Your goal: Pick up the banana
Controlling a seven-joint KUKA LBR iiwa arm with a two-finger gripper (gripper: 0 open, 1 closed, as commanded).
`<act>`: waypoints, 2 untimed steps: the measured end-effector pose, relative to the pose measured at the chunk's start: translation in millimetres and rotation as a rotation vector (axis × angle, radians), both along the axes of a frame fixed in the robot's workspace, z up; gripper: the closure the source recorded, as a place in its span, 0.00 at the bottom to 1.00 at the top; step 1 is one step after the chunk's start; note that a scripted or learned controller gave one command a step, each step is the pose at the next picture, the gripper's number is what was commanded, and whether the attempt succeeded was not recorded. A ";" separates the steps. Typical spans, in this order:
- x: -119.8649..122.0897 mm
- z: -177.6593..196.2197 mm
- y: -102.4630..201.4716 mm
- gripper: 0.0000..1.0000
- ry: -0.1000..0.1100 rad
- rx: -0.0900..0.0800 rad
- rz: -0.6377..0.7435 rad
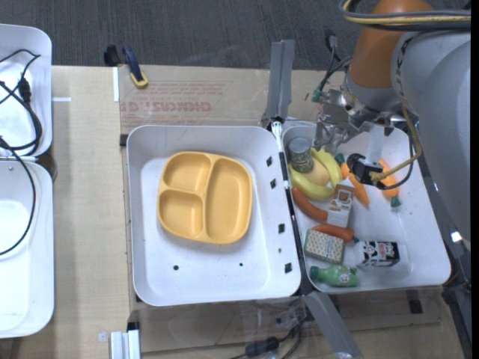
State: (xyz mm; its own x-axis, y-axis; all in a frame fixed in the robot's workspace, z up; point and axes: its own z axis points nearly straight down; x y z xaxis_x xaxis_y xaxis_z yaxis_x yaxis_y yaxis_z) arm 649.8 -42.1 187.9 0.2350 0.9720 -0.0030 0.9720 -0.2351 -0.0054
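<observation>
Yellow banana [317,173]: we see it in the right bin [426,264], beside a can [300,155].
Gripper [330,136]: just above it; we cannot tell its state.
Left bin [150,268]: holds a yellow tray [203,197].

Two bins sit side by side on the table [82,200]. The left bin [150,275] holds a tray [204,197] near its middle. In the right bin [426,260], the banana [314,176] lies toward the back left corner, just right of a can [300,155]. The tool [334,137] hangs just behind the banana, perhaps touching it. A bottle [334,276] lies along the front edge, a carton [380,253] to its right.
</observation>
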 end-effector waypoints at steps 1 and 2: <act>-0.2 -0.3 -0.3 0.00 0.001 -0.001 0.000; -35.7 46.5 -6.3 0.00 0.001 0.000 0.003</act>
State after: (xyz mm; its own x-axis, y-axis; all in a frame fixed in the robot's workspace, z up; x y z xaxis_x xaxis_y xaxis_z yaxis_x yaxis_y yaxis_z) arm 614.1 -48.4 234.4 0.2320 0.9727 -0.0036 0.9727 -0.2320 -0.0067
